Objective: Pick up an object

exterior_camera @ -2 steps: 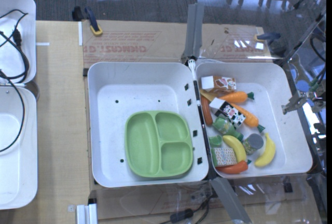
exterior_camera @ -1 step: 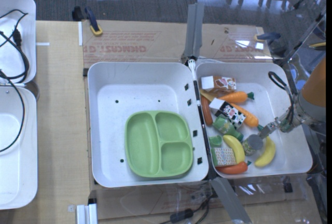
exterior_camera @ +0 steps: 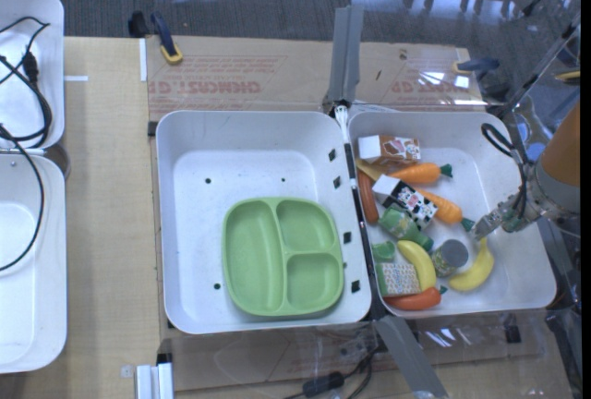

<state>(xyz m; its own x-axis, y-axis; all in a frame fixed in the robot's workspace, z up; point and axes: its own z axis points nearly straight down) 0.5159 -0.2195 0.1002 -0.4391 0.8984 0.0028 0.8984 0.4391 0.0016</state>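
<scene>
A: Two white bins side by side mid-table. Left bin (exterior_camera: 185, 203): holds one green divided tray (exterior_camera: 282, 256), set toward the bin's near right corner, three compartments, nothing in them.

B: Right bin (exterior_camera: 526, 296): crowded along its left wall. From far to near: small printed box (exterior_camera: 399, 148), orange carrot (exterior_camera: 413, 173), black-and-white spotted block (exterior_camera: 407, 201) with a second carrot (exterior_camera: 441, 208) just beside it, green leafy piece (exterior_camera: 399, 223), yellow banana (exterior_camera: 420, 262), patterned packet (exterior_camera: 399, 278), red pepper (exterior_camera: 417, 299) at the near wall.

A: And toward the right half?

B: Grey round tin (exterior_camera: 452, 254) mid-bin, touching a second banana (exterior_camera: 475, 272) curving toward the near right corner.

A: Claw?

B: Claw (exterior_camera: 487, 224) low over the right half of the right bin, reaching in from the table's right edge; grey wrist and orange band behind it. Tip just above the second banana's upper end, near the tin. Opening of the fingers: cannot tell, too small and blurred. Nothing visibly between them.

A: Rest of table?

B: Cardboard sheet (exterior_camera: 222, 74) under the bins' far edge. White basins (exterior_camera: 28, 231) and black cable (exterior_camera: 23, 92) at the left edge.
</scene>
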